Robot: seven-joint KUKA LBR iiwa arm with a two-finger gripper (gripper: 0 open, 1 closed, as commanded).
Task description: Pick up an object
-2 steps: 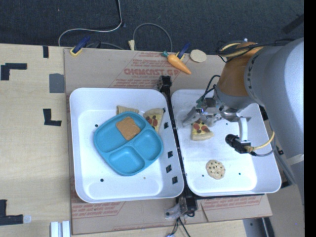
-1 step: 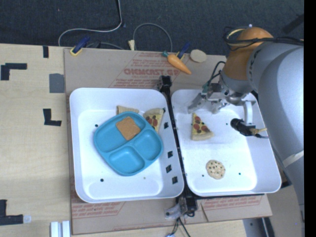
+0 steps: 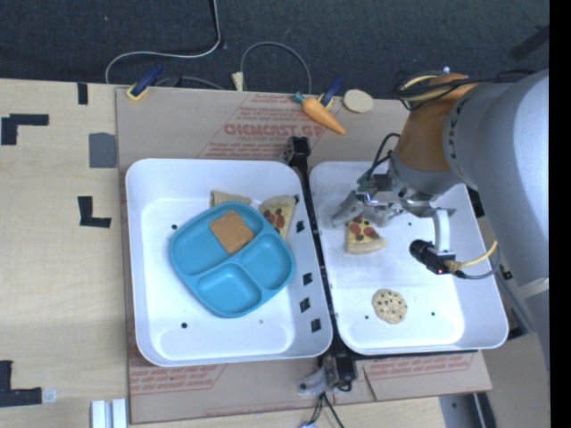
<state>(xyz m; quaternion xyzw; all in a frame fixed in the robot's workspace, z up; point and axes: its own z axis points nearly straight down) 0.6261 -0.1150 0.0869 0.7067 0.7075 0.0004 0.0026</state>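
My gripper (image 3: 361, 209) hangs low over the upper left part of the right bin (image 3: 446, 328). Just below it a toy pizza slice (image 3: 363, 236) with red dots lies on the bin floor, close to or touching the gripper's tip. A round cookie (image 3: 389, 305) lies nearer the front of the same bin, apart from the gripper. The grey arm with its orange band (image 3: 428, 132) reaches in from the right and hides the bin's upper right part.
The left bin (image 3: 161, 328) holds a blue divided tray (image 3: 234, 266) with a brown toast piece (image 3: 234, 231) in it, a second pizza slice (image 3: 279, 212) and a sandwich piece (image 3: 225, 200) behind it. A toy carrot (image 3: 321, 114) and a beige disc (image 3: 358, 102) lie behind the bins.
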